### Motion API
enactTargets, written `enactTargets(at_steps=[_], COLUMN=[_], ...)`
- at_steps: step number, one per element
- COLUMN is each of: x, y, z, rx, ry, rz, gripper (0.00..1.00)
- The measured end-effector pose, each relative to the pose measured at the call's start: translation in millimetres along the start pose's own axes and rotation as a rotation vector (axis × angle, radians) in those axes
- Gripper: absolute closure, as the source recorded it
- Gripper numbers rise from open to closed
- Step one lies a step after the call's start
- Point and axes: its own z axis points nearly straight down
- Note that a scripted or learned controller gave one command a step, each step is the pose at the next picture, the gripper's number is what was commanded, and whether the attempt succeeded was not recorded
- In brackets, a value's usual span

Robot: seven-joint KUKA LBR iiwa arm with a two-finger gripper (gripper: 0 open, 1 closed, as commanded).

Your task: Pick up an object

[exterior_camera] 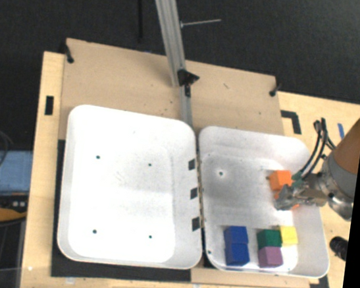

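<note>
Hovering beside the orange block [280, 179], the metal claw [286, 200] hides its finger state.

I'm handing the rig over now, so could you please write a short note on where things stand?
Claw: low in the right bin, beside the orange block; whether it grips the block cannot be told.
Other blocks along the same bin's near edge: blue, green, yellow, purple.
Done: claw brought to the orange block.
Left: confirm a grasp and lift.
</note>
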Motion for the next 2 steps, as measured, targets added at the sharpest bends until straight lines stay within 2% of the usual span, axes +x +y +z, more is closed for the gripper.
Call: enactTargets(at_steps=[2], x=[97], y=[15], z=[14], rx=[0.007], ry=[0.003], rz=[-0.003], gripper=[1.0])
